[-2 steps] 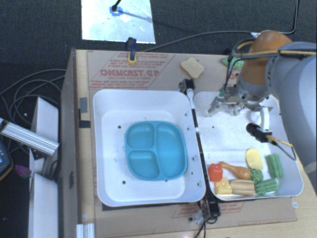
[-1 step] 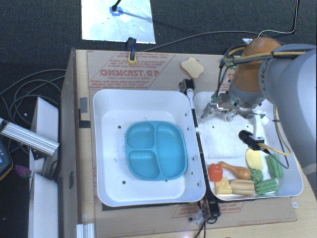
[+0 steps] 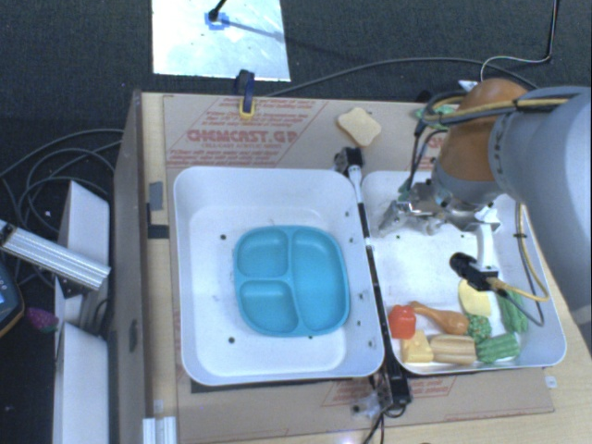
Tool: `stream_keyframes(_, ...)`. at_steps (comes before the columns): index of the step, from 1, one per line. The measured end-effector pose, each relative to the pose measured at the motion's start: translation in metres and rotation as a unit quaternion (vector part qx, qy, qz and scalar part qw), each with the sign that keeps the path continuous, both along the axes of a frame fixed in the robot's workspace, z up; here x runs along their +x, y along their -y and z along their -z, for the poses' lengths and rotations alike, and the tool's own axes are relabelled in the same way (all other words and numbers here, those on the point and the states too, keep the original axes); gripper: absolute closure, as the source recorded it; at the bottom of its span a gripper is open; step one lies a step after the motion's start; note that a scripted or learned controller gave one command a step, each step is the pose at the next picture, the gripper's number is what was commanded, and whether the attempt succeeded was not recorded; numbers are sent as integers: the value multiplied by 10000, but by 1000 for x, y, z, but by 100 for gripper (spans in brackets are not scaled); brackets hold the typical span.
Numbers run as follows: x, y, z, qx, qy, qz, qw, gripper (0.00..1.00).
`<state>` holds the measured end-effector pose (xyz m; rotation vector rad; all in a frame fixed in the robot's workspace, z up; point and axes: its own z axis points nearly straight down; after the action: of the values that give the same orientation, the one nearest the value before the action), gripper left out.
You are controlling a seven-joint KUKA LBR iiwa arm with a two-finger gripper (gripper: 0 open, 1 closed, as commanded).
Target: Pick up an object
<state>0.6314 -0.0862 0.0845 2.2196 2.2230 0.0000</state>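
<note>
From the camera view, two shallow white bins are seen side by side on a cardboard-covered worktop [image 3: 277,128]. The left bin [image 3: 199,276] is taken up at its middle by a blue, smooth, three-compartment plate [image 3: 290,280], with bare white floor left all round it up to the rim. In the right bin [image 3: 393,276] the upper and middle floor lies open, while the toy food is crowded along the near edge: a red tomato-like piece [image 3: 401,322], an orange carrot shape [image 3: 442,318], a yellow wedge [image 3: 418,348], a tan ridged roll [image 3: 452,348], green pieces [image 3: 498,345] and a pale yellow rounded piece [image 3: 474,298]. A tan sponge-like block [image 3: 359,126] rests on the cardboard beyond the bins.

The gripper [image 3: 424,213] is held low over the far end of the right bin, well apart from the food. Whether the jaws stand apart or together cannot be told; nothing is seen between them.
</note>
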Motion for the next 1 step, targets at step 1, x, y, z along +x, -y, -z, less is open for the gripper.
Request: stream_keyframes(1,1,0,-11,-2,16,-6,10000,100)
